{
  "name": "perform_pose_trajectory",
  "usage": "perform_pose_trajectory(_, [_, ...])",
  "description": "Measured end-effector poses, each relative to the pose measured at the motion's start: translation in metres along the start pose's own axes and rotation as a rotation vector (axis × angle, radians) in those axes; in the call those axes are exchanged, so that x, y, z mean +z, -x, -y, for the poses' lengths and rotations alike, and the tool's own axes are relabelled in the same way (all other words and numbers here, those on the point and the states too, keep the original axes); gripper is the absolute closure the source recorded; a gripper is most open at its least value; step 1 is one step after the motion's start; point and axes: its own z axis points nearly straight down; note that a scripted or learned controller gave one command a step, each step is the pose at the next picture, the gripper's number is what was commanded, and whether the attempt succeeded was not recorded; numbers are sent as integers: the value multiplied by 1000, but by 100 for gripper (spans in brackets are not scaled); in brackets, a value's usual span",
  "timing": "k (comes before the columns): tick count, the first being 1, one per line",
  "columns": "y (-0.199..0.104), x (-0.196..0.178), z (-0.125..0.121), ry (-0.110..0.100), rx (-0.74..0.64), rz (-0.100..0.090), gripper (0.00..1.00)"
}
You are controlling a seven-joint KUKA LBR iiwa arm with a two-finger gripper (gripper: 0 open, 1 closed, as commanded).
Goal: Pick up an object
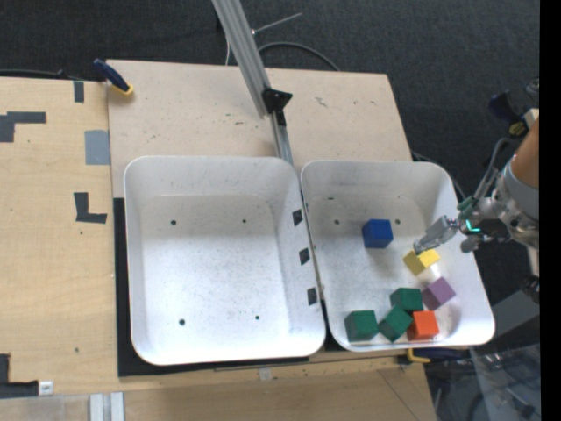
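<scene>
One arm (pixel 517 204) over right bin (pixel 351 178)

You are looking down from one fixed camera above the bench (pixel 219 103), tilted at a slant so the far edge of the bench sits toward the top of the frame. It stands far enough back that you take in the left bin (pixel 140 235) and the right bin (pixel 438 182) whole, side by side. The arm (pixel 526 182) enters at your right edge.
</scene>
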Motion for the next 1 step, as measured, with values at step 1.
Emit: perform_pose_trajectory(1, [0, -2, -1, 4, -2, 1, 0])
